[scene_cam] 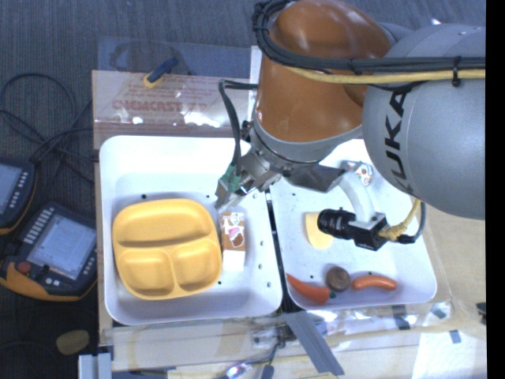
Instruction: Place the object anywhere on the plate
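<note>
Take the yellow plate (166, 247) as your landmark: it lies in the left white bin (150, 158), with three compartments, and fills most of that bin's floor. Just beside the plate's right edge you have a small boxed object (233, 234) with a brown and white printed face, lying on the bin floor between the plate and the bin's right wall (touching the plate rim or not, you cannot tell from here). It is off the plate.

Directly above that box, up and to the right of the plate's upper right corner, you will see the tool (231, 186) hanging at the end of the grey arm (426, 125) with its orange band (316, 61). A green part shows at its tip, and the tip sits close over the box's top end. Whether the tool is apart or together, you cannot tell; the wrist covers it.

Well to the right of the plate, the right white bin (410, 287) carries the other items: a pale yellow piece (313, 231) near its middle, partly behind a black cylindrical fitting (347, 226) on the arm; an orange-red pepper-like piece (308, 289) along the near wall; a small round brown thing (338, 277) next to it; and an orange carrot-like piece (373, 282) beyond that.

Far left of the plate, off the counter, a teach pendant (51, 251) rests on the floor.
</note>
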You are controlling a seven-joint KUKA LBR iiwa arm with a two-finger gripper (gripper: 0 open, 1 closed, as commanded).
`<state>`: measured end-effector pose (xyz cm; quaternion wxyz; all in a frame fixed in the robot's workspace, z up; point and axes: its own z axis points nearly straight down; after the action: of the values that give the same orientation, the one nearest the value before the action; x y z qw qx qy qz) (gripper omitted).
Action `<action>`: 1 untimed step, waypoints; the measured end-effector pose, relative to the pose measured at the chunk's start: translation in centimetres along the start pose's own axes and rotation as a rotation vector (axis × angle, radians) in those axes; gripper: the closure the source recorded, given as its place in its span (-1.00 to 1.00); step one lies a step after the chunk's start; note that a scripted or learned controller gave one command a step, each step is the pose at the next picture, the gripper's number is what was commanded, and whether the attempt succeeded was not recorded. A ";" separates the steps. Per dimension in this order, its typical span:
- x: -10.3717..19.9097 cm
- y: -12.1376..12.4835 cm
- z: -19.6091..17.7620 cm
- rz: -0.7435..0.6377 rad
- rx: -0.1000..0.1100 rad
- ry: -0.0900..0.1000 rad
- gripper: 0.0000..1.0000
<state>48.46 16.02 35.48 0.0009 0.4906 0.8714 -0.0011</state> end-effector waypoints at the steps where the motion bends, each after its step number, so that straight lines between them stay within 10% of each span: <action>1: -2.3 -1.5 11.7 -0.046 0.002 0.003 1.00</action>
<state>48.34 13.24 23.76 -0.0010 0.4703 0.8825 -0.0014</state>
